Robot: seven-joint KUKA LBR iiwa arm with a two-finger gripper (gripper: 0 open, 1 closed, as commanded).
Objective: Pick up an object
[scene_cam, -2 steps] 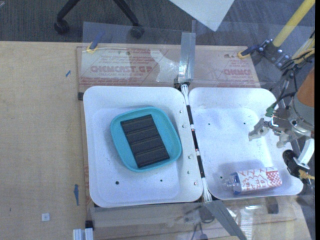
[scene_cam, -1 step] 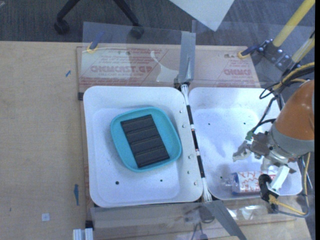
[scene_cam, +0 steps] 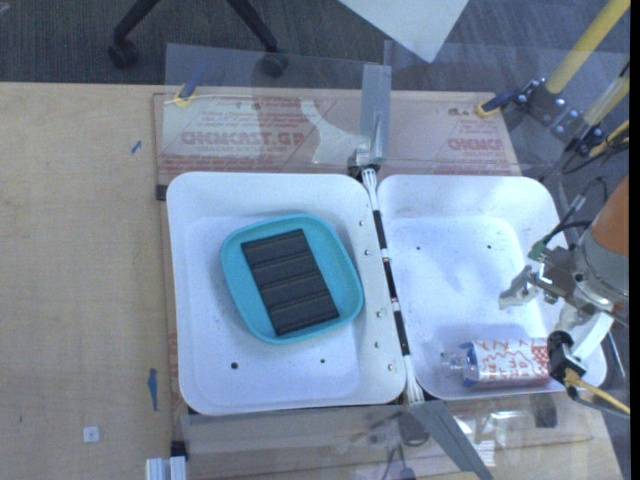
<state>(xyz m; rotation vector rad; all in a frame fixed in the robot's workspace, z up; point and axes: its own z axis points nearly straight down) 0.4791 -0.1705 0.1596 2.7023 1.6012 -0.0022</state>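
Note:
A teal plate with a dark grey ridged block on it lies in the left bin. A small tube with red print lies flat near the front edge of the right bin. My gripper hangs over the right bin's right side, just above and to the right of the tube. Its fingers stand apart, open, with nothing between them. The tube is apart from the gripper.
The bins' shared divider runs down the middle. A clear taped sheet lies behind the bins. Cables and a yellow rod stand at the back right, close to the arm.

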